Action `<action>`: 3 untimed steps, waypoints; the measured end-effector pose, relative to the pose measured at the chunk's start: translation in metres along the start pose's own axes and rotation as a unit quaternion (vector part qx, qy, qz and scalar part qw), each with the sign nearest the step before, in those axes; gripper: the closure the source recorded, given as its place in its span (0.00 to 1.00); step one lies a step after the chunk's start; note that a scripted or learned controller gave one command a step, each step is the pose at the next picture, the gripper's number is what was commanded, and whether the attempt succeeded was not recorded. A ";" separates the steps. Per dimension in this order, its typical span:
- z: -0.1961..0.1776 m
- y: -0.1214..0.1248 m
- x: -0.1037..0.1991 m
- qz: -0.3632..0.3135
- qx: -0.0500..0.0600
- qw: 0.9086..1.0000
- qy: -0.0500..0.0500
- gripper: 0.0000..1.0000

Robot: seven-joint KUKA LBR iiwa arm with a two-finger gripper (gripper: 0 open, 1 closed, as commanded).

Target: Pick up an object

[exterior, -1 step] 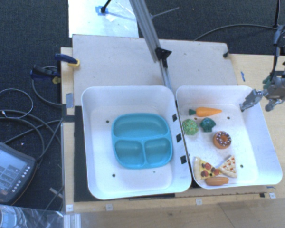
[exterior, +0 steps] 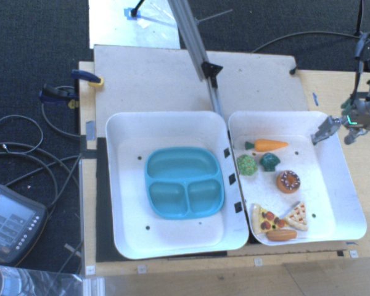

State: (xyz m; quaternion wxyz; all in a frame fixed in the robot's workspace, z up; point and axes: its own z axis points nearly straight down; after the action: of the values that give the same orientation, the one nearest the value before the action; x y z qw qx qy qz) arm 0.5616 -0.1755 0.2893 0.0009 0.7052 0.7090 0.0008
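The right bin (exterior: pixel 339 184) holds several toy foods: an orange carrot (exterior: pixel 268 145), a light green broccoli (exterior: pixel 247 164), a dark green piece (exterior: pixel 270 161), a chocolate donut (exterior: pixel 288 181), two pizza slices (exterior: pixel 266 217) (exterior: pixel 296 215) and a hot dog (exterior: pixel 281 234). My gripper (exterior: pixel 337 132) hangs over the bin's upper right corner, right of the carrot. It is open, its fingers spread apart with nothing between them.
The left bin (exterior: pixel 126 165) holds a blue divided plate (exterior: pixel 185 182). A slanted metal pole (exterior: pixel 191 32) crosses the bench top toward the gap between the bins. Cables and a pendant (exterior: pixel 9 221) lie on the floor at left.
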 end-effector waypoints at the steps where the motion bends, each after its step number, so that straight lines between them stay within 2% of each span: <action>1: 0.046 0.008 -0.001 0.002 0.002 1.000 0.000 0.00; 3: 0.161 -0.009 0.004 0.003 0.003 1.000 0.001 0.00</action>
State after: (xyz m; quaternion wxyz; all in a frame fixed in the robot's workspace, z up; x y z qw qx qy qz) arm 0.5533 -0.1719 0.1282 -0.0017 0.7071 0.7071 -0.0010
